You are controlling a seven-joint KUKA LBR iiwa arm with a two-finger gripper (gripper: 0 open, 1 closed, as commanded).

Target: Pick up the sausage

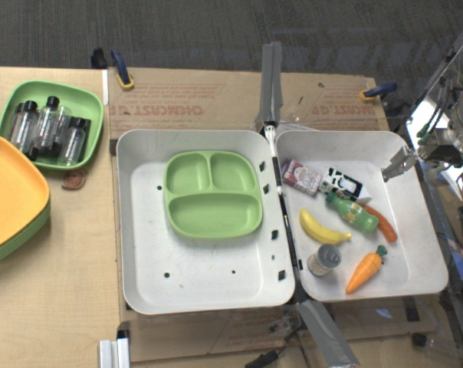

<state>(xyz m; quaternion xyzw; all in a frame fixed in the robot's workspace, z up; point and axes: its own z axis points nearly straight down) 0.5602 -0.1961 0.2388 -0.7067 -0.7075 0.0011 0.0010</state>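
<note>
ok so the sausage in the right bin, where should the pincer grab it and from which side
Probably its lower-right end. The sausage lies flat and slanted in the right bin, its upper-left part tucked under the green bottle. The exposed end has bare floor on both long sides, so come straight down from above, closing across its narrow width and keeping clear of the bottle.

Sausage (385, 225) at right is half tucked under the green bottle (352, 212); orange plates (13, 198) run off the left edge.
</note>
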